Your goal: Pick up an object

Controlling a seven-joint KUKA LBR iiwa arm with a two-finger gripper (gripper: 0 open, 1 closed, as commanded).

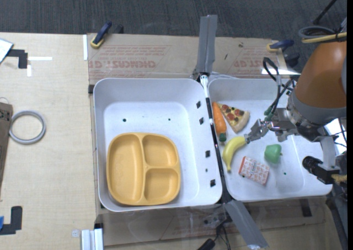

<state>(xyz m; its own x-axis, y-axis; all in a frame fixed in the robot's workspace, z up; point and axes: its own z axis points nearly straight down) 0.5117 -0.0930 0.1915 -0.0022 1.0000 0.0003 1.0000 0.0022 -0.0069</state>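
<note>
Our gripper (257, 131) hangs low in the right bin (287, 188), beside the banana (232, 150), likely lining up a grasp. We cannot tell whether it is open; nothing visibly sits in it.

The grey arm with the orange band (325, 72) is cut off by the edge at 3 o'clock, so its upper part is out of sight. It covers the 3 o'clock wall of the right white plastic bin (276, 191). The small metal fingers (255, 131) are too small and blurred to tell their state. The print on the flat red-and-white packet (254, 170) cannot be read. A dark flat object (4, 122) on the pale counter (49, 188) is cut at 9 o'clock.
</note>
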